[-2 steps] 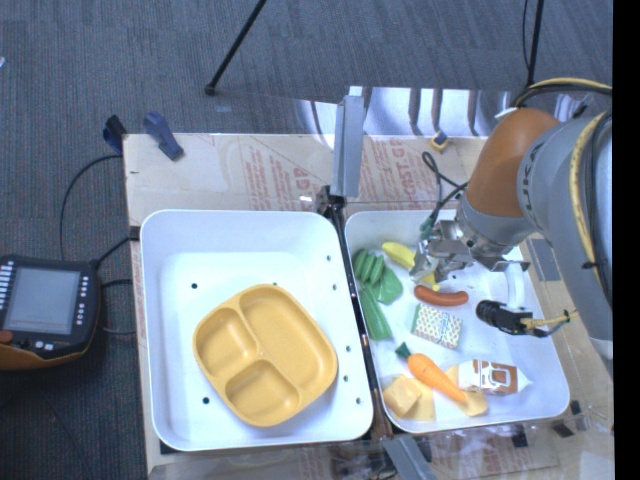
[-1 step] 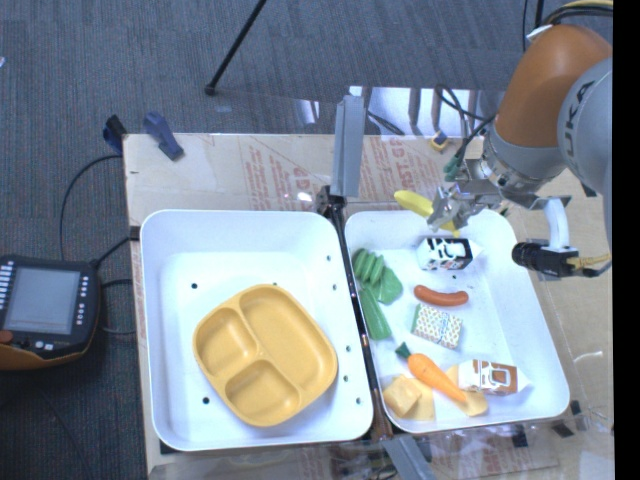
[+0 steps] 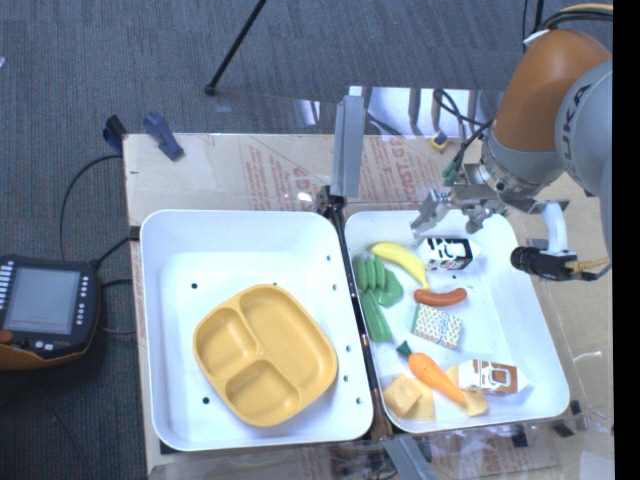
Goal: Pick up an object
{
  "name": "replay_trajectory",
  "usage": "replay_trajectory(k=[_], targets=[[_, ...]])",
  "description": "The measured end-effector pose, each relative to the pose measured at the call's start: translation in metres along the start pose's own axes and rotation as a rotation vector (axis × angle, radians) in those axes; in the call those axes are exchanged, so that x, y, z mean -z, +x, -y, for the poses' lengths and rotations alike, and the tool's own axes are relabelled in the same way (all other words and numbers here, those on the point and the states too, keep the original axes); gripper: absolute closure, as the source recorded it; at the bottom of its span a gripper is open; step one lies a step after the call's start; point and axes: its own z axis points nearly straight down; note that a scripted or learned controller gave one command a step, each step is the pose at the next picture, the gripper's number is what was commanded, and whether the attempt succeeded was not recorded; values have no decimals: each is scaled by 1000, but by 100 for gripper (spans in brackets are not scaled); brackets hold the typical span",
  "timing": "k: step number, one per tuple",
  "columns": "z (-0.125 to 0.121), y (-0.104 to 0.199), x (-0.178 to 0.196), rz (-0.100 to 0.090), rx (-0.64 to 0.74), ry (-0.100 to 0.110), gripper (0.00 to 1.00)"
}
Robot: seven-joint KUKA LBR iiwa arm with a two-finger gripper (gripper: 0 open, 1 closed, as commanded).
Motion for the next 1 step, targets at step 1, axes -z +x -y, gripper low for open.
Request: replay_trajectory(k=[1], targets=[[-4,1,-102,3,202,-15,0]])
